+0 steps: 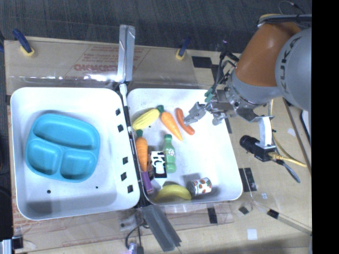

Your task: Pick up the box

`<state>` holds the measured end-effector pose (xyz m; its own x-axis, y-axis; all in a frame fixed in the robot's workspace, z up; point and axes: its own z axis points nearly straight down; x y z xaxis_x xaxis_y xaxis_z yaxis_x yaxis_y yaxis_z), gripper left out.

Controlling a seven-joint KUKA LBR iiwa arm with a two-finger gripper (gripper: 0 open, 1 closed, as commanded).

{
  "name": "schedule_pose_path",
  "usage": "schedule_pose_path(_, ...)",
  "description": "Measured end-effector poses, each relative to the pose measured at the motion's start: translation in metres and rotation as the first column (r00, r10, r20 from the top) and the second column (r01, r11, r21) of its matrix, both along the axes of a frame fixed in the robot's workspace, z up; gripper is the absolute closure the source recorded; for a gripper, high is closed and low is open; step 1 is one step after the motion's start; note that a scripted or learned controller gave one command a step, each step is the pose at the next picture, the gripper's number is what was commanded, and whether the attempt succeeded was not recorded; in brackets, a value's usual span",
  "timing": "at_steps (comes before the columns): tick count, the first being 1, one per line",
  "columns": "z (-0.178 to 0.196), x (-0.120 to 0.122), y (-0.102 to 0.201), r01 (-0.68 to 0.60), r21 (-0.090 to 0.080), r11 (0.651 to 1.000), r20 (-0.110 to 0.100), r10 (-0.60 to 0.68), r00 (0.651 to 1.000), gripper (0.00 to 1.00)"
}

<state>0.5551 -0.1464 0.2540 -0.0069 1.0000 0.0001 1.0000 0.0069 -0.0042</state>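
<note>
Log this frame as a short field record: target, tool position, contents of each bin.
target: box, black and white, in the right bin beside the green bottle
tool: over the right bin's upper part, near the small orange carrot, apart from the box
right bin: corn, two carrots, banana, can
left bin: blue divided tray

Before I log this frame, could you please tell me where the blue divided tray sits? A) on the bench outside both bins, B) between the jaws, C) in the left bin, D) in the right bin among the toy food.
C: the blue divided tray lies flat in the left bin, apart from the toy food in the right bin.
</note>
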Motion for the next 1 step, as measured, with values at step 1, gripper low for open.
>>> schedule_pose_path(1, 0.0234, -0.0730, 0.1048, 0.173, -0.002, 0.985, 0.001, -0.173, 0.985, 0.00)
